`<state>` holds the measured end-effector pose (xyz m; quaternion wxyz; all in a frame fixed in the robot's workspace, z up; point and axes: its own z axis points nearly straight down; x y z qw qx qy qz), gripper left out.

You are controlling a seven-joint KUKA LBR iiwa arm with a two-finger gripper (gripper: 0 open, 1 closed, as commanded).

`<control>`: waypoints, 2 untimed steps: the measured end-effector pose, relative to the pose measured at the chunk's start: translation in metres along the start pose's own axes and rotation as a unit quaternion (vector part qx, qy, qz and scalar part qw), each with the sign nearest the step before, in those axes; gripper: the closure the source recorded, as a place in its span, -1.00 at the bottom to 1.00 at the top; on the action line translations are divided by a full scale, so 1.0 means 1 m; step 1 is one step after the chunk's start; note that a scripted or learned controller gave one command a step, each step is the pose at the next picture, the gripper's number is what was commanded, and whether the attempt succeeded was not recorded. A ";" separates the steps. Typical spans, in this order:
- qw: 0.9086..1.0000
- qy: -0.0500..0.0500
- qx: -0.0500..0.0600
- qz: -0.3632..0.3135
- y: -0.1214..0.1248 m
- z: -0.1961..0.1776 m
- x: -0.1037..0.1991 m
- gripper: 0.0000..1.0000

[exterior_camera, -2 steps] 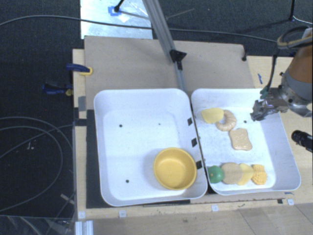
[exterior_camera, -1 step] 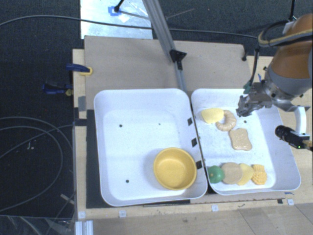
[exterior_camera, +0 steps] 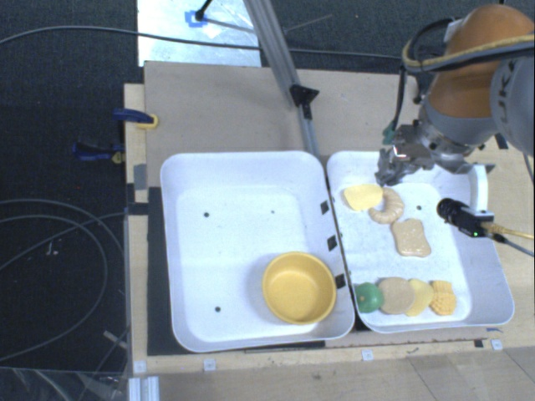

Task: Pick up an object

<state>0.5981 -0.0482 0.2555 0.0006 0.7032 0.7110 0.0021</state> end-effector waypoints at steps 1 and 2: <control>1.000 0.000 0.001 0.001 0.011 0.014 0.046 1.00; 1.000 0.000 0.001 0.000 0.020 0.027 0.099 1.00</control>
